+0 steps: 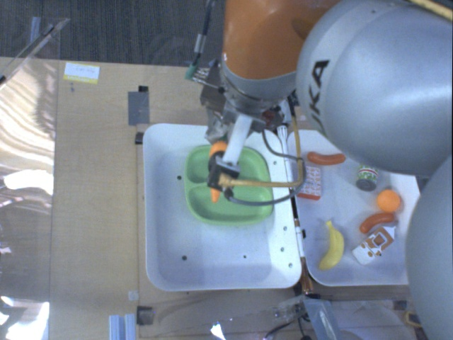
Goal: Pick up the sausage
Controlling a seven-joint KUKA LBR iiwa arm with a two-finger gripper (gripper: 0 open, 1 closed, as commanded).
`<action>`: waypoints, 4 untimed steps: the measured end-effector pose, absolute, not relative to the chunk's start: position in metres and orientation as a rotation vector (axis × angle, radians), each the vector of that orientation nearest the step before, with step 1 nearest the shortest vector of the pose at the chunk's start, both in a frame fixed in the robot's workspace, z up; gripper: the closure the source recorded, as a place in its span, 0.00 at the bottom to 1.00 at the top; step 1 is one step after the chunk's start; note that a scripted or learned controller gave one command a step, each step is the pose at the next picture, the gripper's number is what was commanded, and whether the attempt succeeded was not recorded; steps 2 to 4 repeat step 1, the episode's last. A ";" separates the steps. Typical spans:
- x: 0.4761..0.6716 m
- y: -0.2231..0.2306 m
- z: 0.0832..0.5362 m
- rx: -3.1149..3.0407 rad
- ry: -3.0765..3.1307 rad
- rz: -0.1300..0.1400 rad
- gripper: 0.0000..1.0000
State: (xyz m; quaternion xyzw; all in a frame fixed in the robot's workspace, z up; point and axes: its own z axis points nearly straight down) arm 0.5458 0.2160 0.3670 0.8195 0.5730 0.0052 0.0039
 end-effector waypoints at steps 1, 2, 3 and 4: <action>0.493 0.235 0.236 2.831 1.364 -0.002 1.00; 0.493 0.235 0.236 2.831 1.364 -0.002 1.00; 0.493 0.235 0.236 2.831 1.364 -0.002 1.00; 0.493 0.235 0.236 2.831 1.364 -0.002 1.00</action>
